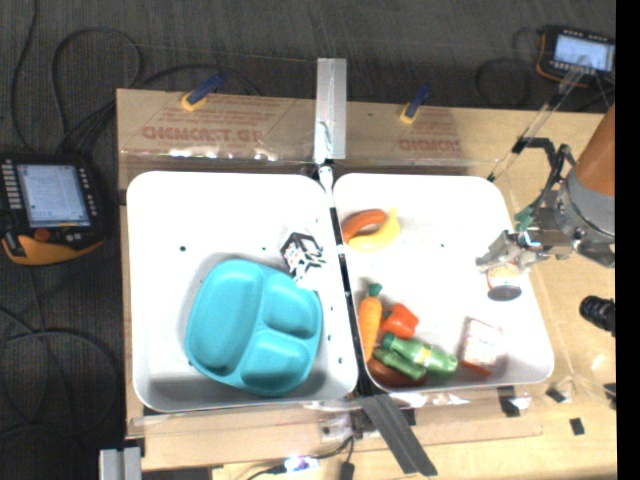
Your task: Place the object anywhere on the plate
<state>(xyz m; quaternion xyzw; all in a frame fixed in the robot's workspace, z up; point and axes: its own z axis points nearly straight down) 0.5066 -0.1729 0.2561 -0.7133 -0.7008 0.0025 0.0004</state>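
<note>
A blue plate with three compartments lies in the left bin, towards its front. The right bin holds toy food: a sausage on a yellow banana at the back left, and a carrot, a red pepper, a green vegetable and a brown piece piled at the front left. A small red and white carton stands at the front right. My gripper hovers over the right bin's right side, above a small round grey item, far from the plate.
A small black and white object lies in the left bin just behind the plate, close to the divider between the bins. Cables and a bracket sit beside the arm at the right. A teach pendant lies left of the bench.
</note>
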